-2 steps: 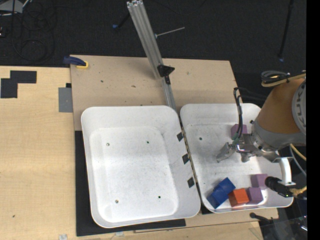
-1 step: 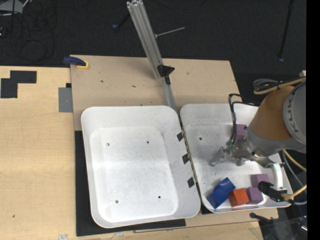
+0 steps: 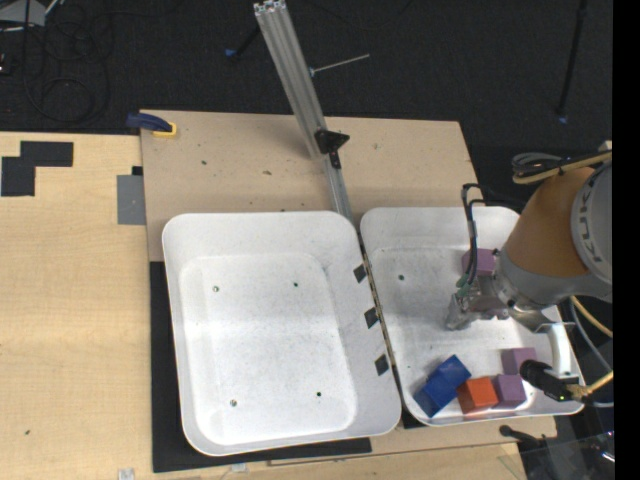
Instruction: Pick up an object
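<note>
My gripper (image 3: 461,314) reaches down into the right bin (image 3: 420,238), over its bare floor near the middle. A small purple block (image 3: 484,262) shows just behind and above the gripper, against the wrist. Whether it is touched I cannot tell. At the bin's front lie a blue block (image 3: 441,385), an orange block (image 3: 479,394) and a purple block (image 3: 512,389) in a row. Another purple block (image 3: 518,359) sits just behind them. The grey and orange arm (image 3: 555,238) covers the bin's right side.
The left bin (image 3: 200,238) stands beside the right one, with black clips (image 3: 370,317) along the shared edge. A slanted metal rail (image 3: 300,88) rises behind the bins. A black cable (image 3: 470,208) loops above the gripper.
</note>
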You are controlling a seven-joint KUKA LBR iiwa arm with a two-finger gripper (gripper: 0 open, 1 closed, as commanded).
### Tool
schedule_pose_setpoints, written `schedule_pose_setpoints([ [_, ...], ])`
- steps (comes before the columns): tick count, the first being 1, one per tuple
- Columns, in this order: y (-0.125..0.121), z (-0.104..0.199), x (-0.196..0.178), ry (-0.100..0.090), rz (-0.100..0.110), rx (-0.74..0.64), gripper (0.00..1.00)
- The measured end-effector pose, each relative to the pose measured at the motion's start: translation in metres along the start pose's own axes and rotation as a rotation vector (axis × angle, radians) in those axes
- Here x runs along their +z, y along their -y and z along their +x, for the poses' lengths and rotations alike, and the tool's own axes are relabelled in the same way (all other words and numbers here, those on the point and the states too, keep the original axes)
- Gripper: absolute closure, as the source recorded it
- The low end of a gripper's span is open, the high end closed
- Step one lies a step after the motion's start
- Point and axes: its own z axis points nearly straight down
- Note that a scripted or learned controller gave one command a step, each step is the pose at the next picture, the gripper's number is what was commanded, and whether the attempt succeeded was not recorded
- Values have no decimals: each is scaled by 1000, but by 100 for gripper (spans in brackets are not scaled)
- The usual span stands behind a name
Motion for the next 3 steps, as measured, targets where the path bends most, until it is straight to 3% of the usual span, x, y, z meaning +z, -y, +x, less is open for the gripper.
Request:
schedule_pose_setpoints([
  [3, 17, 1, -151, 3, -5, -12, 100],
])
